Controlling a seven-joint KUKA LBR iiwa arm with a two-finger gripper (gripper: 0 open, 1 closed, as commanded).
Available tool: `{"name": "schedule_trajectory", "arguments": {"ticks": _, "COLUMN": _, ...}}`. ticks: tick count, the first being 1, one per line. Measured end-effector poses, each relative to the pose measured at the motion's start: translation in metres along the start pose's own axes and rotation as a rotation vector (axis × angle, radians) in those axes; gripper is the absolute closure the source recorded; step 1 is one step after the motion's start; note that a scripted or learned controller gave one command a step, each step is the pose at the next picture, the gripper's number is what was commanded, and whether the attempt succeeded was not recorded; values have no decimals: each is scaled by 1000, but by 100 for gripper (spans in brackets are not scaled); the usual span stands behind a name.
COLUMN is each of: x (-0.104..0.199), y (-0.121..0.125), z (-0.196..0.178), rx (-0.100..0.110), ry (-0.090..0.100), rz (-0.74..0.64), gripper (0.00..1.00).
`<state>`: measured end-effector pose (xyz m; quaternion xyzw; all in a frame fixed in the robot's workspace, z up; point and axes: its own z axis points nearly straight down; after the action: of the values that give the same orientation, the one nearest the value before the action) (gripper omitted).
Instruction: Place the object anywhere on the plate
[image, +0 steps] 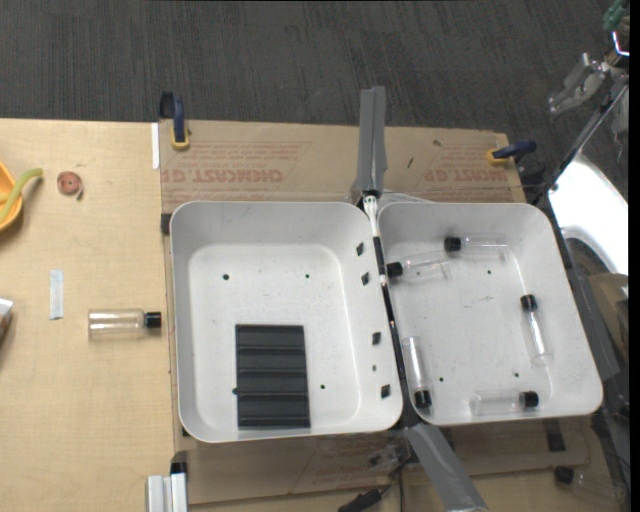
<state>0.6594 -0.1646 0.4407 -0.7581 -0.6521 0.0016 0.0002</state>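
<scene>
A black ribbed rectangular plate (271, 377) lies flat in the left bin (200, 240), toward its front edge. The right bin (560, 300) holds several clear plastic vials with black caps. One vial (470, 243) lies near the back, and another (418, 268) lies beside the left wall. A third (535, 328) rests by the right wall. Two more lie along the front: one (414, 372) at the front-left corner and one (500, 403) at the front edge. All of them lie on their sides, apart from each other.
On the wooden bench to the left of the bins lie another clear vial (120, 321), a small white strip (56, 295), a pink disc (68, 182) and an orange-yellow object (10, 195). Clamps (175, 122) (508, 153) hold the cardboard behind the bins.
</scene>
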Motion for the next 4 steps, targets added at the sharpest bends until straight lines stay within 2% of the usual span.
{"name": "schedule_trajectory", "arguments": {"ticks": 1, "x": 16, "y": -4, "z": 1, "rx": 2, "ry": 0, "rz": 517, "gripper": 0}}
{"name": "schedule_trajectory", "arguments": {"ticks": 2, "x": -58, "y": -46, "z": 0, "rx": 1, "ry": 0, "rz": 460, "gripper": 0}}
{"name": "schedule_trajectory", "arguments": {"ticks": 3, "x": -4, "y": 1, "z": 1, "rx": 2, "ry": 0, "rz": 644, "gripper": 0}}
{"name": "schedule_trajectory", "arguments": {"ticks": 4, "x": -51, "y": -69, "z": 1, "rx": 3, "ry": 0, "rz": 862, "gripper": 0}}
